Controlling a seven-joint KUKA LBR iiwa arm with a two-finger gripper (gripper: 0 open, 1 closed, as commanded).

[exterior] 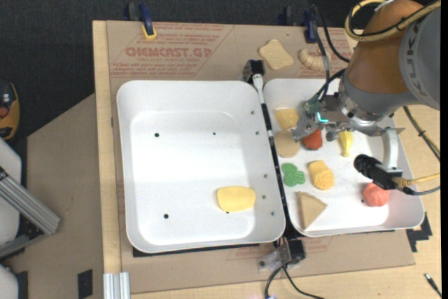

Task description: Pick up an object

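My gripper (312,128) hangs low over the upper middle of the right bin (350,220), under the grey and orange arm (381,59). Directly below it, partly covered, lies a small red round object (313,142). Whether the gripper touches that object is hidden. Around it in the same bin lie a yellow piece (285,117), a tan disc (285,146), a small yellow item (346,144), a green broccoli-like piece (293,175), a yellow corn cob (322,176), a tan wedge (310,207) and a pinkish-red ball (376,195).
The left bin (140,115) holds one yellow lump (236,199) near its front right. On the bench behind the bins lie a tan bread slice (275,54) and a pale curved piece (312,59). A black part with a cable (371,170) crosses the right bin.
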